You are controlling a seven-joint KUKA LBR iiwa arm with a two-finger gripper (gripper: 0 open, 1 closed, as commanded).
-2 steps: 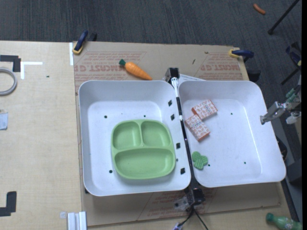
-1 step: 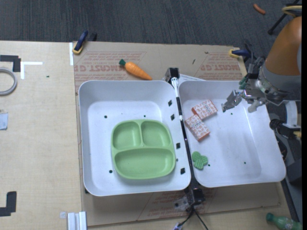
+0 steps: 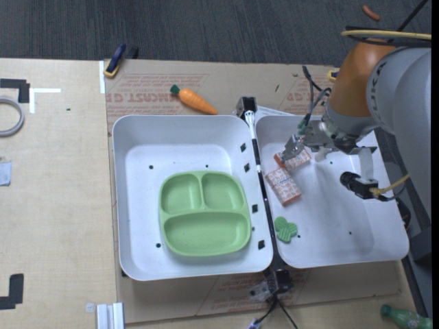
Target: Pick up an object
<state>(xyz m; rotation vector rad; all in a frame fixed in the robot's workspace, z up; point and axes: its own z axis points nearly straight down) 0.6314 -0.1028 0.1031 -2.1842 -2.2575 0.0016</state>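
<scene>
My gripper (image 3: 296, 147) hangs over the far left part of the right bin (image 3: 357, 245), close to the wall between the two bins. A small red-and-white patterned box (image 3: 294, 160) sits right at its tip, touching it or nearly so. A second patterned box (image 3: 283, 186) lies just below it on the bin floor. Near the bin's front left, a green clover-shaped piece (image 3: 285, 229) lies flat. The arm reaches in from the right.
A green divided plate (image 3: 204, 214) lies in the left bin (image 3: 137, 156). An orange toy carrot (image 3: 194, 100) rests on the cardboard behind that bin. A blue object (image 3: 115, 59) lies at the far left, and a green bottle (image 3: 405, 315) at the bottom right.
</scene>
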